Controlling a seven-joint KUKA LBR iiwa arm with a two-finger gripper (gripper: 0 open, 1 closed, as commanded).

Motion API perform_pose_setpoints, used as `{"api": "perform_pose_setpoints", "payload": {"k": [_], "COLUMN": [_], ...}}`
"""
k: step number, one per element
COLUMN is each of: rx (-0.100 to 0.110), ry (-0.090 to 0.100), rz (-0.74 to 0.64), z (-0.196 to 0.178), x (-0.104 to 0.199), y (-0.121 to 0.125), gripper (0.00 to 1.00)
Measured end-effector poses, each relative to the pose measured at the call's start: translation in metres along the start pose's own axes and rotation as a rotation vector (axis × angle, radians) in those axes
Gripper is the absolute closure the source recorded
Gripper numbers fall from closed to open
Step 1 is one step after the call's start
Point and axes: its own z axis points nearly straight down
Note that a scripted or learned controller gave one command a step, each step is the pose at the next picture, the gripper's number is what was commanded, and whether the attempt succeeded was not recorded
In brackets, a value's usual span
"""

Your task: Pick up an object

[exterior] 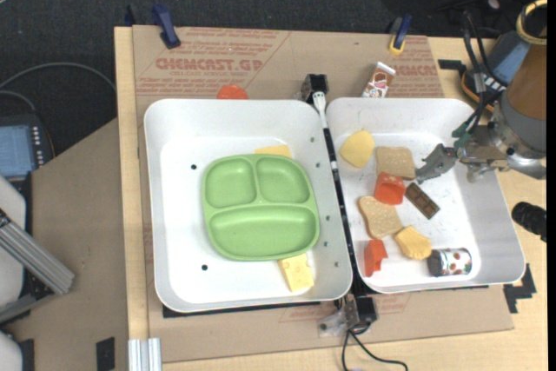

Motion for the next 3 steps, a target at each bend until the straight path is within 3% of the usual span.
{"api": "perform_pose_setpoints", "payload": {"k": [1,2,3], "rx": [0.01,-0.003,-0.014], "ry": [0.003,-0.004,-0.007], "rz": [-0.003,0.001,0.003], "z": [0.131,0.145,0.132], "x": [0.018,0.027,0.025], "y": [0.04,0.037,0.04], "gripper": [0.0,0.0,1.0]}}
